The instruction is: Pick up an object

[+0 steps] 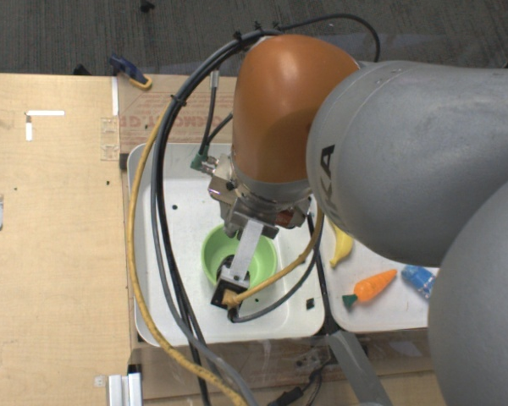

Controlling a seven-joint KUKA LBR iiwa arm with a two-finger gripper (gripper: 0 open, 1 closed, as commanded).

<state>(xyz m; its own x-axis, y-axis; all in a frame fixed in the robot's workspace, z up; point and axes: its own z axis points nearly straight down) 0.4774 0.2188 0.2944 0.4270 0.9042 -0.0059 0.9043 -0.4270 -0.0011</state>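
Hanging over the left bin (140, 227), the arm's orange-banded wrist (279, 108) hides most of the pincer (252, 222), so I cannot tell whether it is open or closed, or whether it has hold of anything. Directly beneath it, a green bowl (212, 256) sits near the middle of that bin. The right bin (389, 315) carries a yellow banana (342, 248) by its left wall, an orange toy carrot (374, 286) just right of the banana, and a blue object (417, 279) beside the carrot. Bare wooden tabletop (51, 227) stretches away to the left.
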